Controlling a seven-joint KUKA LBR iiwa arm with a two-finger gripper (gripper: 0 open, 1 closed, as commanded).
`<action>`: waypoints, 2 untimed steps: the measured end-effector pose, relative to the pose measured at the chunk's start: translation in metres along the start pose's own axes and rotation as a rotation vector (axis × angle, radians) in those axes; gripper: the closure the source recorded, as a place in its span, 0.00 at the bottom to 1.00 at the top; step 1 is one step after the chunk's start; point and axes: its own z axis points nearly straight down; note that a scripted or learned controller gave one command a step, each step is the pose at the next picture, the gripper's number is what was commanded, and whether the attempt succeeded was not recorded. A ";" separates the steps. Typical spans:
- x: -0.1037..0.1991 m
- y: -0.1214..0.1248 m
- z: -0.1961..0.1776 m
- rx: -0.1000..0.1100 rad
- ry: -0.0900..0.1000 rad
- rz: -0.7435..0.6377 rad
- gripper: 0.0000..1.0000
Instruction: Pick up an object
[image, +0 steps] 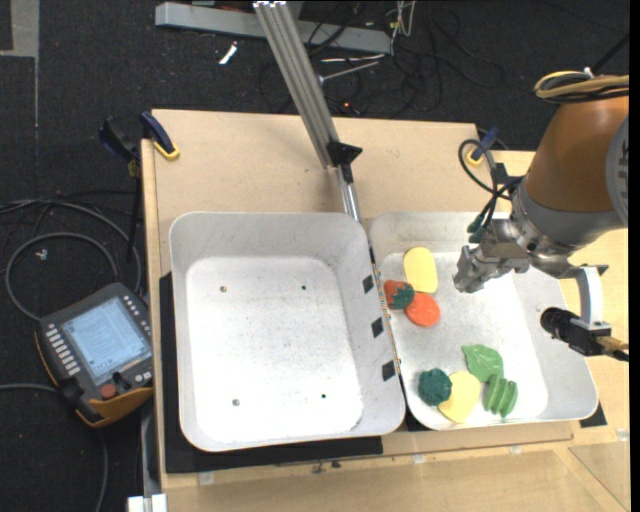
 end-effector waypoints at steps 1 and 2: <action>0.056 -0.003 0.015 0.000 0.000 0.000 1.00; 0.109 -0.003 0.024 0.001 0.000 0.000 1.00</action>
